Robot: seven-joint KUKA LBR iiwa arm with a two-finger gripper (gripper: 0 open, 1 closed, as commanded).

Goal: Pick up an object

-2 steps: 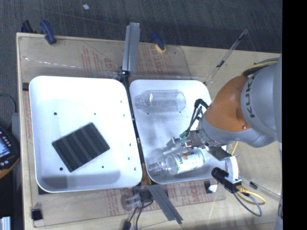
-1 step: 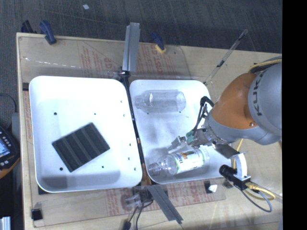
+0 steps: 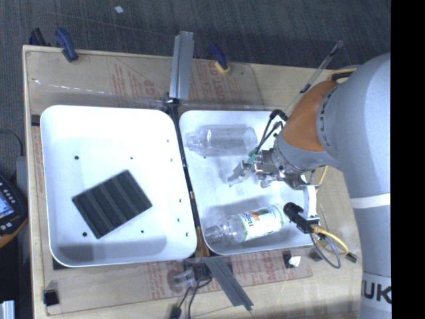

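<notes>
Lying in right bin (image 3: 199, 128): two bottles (image 3: 222, 139).

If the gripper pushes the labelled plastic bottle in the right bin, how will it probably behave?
The labelled bottle lies on its side, so it would probably roll rather than slide. It looks clear and empty, so likely light and easy to knock away. Its smooth round wall may slip between the fingers of the gripper.

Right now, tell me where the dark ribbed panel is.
The dark ribbed panel lies flat in the left bin, toward its lower-left part in the camera view, tilted diagonally. It sits apart from the two clear bottles, which lie in the right bin.
</notes>
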